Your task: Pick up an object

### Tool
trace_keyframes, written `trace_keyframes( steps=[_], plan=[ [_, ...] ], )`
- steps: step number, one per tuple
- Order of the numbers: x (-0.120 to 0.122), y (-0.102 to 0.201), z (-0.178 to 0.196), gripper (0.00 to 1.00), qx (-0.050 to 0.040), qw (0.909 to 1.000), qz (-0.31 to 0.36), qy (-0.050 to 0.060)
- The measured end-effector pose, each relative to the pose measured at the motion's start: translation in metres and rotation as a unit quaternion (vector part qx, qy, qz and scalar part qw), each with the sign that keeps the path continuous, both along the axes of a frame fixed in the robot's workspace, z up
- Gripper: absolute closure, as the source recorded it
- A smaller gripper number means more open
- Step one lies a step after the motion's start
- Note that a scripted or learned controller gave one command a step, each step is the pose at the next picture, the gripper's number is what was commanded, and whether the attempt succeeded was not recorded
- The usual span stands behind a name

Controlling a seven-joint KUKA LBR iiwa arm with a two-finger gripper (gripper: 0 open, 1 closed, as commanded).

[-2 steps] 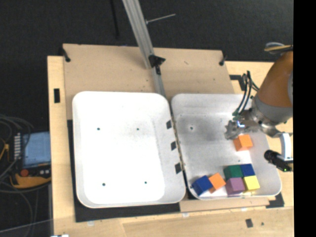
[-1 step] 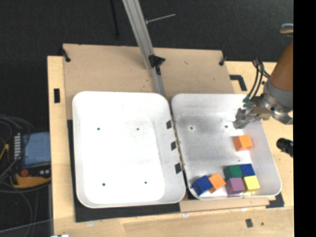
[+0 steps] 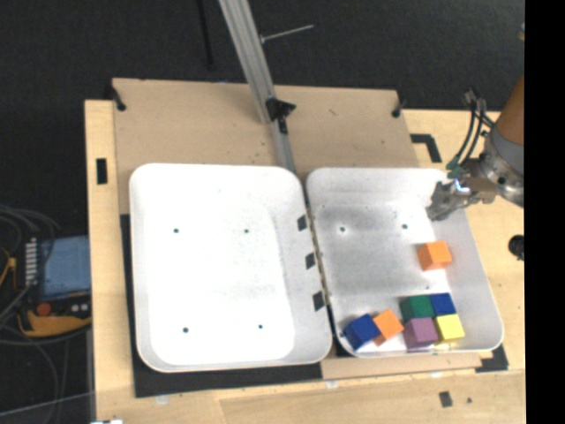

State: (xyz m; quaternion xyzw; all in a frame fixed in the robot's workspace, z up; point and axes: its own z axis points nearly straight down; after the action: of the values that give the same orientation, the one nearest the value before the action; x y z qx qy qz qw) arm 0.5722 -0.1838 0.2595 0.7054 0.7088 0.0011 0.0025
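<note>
The right bin holds several small cubes. An orange cube lies alone near the right wall. Along the front edge sit a blue cube, a second orange cube, a green cube, another blue cube, a purple cube and a yellow cube. My gripper hangs over the bin's back right corner, behind the lone orange cube. Nothing shows between its fingers.
The left bin lies beside the right one, with small black clips along the shared edge. A slanted metal rail runs from the back down to the bins. A blue box and cables sit off the bench at left.
</note>
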Motion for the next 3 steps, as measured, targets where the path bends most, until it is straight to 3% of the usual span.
trace_keyframes(
  steps=[1, 3],
  plan=[
    [-0.003, 0.05, -0.013, 1.0, 0.0009, 1.0, 0.001, 0.002],
    [-0.009, 0.155, -0.002, 1.0, 0.0022, 1.0, 0.002, 0.003]
  ],
)
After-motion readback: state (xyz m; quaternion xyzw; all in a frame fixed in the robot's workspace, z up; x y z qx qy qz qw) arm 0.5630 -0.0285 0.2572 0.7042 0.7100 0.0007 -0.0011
